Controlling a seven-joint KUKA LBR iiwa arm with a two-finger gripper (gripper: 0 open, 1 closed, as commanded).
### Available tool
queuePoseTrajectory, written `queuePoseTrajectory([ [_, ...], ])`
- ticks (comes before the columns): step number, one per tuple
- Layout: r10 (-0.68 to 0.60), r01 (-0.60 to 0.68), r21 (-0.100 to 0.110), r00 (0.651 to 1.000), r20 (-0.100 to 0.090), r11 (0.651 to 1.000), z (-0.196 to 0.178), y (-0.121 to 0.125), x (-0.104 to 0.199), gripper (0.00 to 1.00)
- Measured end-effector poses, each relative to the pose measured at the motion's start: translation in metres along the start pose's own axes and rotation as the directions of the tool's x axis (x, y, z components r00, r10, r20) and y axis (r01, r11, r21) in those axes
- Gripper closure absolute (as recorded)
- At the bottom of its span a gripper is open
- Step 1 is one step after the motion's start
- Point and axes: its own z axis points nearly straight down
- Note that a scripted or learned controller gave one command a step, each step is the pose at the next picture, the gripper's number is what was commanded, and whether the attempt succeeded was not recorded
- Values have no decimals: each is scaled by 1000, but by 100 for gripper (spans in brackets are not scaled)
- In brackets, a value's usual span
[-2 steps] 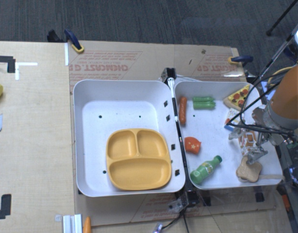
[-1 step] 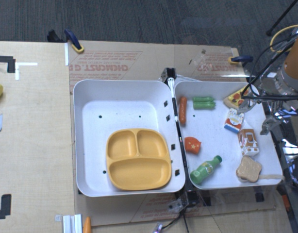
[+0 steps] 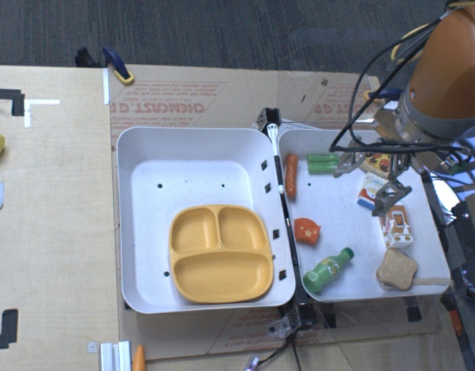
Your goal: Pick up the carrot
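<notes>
The carrot [image 3: 291,176] is a slim orange stick lying lengthwise against the left wall of the right bin [image 3: 353,288]. My gripper [image 3: 369,179] hangs over the upper right part of that bin, well to the right of the carrot. Its two grey fingers [image 3: 346,164] are spread apart, so it is open. A small printed snack packet [image 3: 373,190] lies in the bin below the gap, apart from both fingers. The orange-banded wrist [image 3: 446,60] rises above it at the right.
A green block [image 3: 322,163] lies just right of the carrot's top. A red-orange fruit [image 3: 306,230], a green bottle [image 3: 328,270], a carton [image 3: 398,227] and a bread slice [image 3: 396,269] fill the lower right bin. A yellow divided plate [image 3: 220,252] sits in the left bin [image 3: 145,207].
</notes>
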Motion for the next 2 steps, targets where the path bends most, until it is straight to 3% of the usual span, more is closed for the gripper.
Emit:
queuePoseTrajectory([
  [1,-171,171,-4,985,-3,985,88,63,-10,0],
  [2,-256,256,-5,967,-4,967,88,129,-11,0],
])
